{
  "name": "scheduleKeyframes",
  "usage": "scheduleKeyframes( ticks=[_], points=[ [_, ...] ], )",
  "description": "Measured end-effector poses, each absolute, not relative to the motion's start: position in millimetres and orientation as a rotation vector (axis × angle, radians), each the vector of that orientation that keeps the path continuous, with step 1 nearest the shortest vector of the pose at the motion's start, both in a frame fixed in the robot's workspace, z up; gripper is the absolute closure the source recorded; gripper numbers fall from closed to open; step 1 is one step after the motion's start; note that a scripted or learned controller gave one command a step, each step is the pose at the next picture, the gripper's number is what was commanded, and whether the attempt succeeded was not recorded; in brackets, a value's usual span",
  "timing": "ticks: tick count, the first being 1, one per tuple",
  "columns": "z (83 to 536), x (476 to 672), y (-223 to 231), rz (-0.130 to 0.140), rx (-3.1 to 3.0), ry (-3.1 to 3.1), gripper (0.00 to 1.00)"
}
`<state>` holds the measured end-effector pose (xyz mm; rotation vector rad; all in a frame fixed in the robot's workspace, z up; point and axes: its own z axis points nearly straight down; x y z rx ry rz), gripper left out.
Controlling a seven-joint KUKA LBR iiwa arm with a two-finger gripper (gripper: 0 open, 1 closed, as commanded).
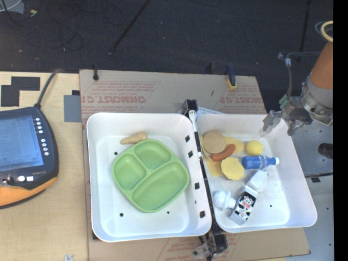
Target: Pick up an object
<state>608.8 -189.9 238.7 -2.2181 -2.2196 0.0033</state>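
The right bin (296,200) holds a tan burger bun (213,142), a red sausage (223,155), a yellow lemon (254,147), a blue bottle (260,161), a yellow round piece (232,168), a white ball (220,199) and a small black-and-white carton (243,207). My gripper (283,123) hangs over that bin's far right corner, up and to the right of the lemon. Its fingers are spread open with nothing between them.
The left bin (100,200) carries a green divided plate (151,174) and a tan bread-like piece (134,138) at its far side. A tablet (22,145) lies on the bench to the left. The divider (197,167) runs between the two bins.
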Motion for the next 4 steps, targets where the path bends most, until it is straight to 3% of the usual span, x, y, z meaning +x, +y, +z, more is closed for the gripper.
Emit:
scheduleKeyframes(
  ticks=[1,2,3,4],
  points=[
    [88.5,623.6,-195.4,0.012,-2.208,-2.215,0.00],
    [106.5,626.1,-196.6,0.006,-2.212,-2.220,1.00],
    [89.7,633.7,-138.3,0.001,-2.221,-2.228,1.00],
    [192.7,607.3,-72.6,-0.005,-2.215,-2.228,1.00]
  ],
)
